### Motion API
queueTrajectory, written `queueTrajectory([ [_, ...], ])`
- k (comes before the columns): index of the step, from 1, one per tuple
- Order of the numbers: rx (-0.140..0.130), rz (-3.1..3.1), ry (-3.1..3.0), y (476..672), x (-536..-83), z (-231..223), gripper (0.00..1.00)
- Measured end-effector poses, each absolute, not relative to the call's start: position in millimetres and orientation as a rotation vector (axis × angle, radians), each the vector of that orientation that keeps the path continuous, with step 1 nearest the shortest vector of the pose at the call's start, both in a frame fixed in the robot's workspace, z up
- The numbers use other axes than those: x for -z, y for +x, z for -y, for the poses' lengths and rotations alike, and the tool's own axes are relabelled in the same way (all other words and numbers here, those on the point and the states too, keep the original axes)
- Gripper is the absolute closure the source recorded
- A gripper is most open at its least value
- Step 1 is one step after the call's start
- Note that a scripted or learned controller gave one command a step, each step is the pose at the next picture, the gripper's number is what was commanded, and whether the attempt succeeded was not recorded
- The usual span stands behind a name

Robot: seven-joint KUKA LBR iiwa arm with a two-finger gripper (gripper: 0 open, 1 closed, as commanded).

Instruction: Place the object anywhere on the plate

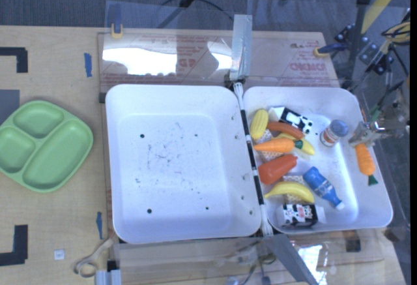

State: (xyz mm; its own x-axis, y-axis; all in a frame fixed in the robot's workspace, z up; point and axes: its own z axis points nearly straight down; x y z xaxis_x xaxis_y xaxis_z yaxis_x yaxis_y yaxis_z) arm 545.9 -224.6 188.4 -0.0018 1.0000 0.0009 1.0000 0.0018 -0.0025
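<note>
Orange carrots (274,145): 3 | bananas (290,191): 1 | green plate (44,145): 1

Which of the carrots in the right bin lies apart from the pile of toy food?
The small carrot on the bin's right rim, beside the gripper. The other carrot lies in the pile beside the corn.

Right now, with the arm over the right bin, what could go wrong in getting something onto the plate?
1. The toys in the right bin lie packed; the tool may nudge neighbours.
2. The carrot by the rim could slip out.
3. The green plate lies far left, beyond the left bin: a long carry.
</note>
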Motion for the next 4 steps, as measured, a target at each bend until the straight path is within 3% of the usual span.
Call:
queueTrajectory([
  [1,-0.001,2.343,-2.091,611.4,-198.0,127.0,1.0],
  [2,-0.004,2.394,-2.027,606.7,-181.3,74.3,1.0],
  [3,-0.003,2.369,-2.061,588.1,-266.6,52.5,1.0],
  [4,-0.004,2.527,-1.858,541.7,-208.0,41.7,1.0],
])
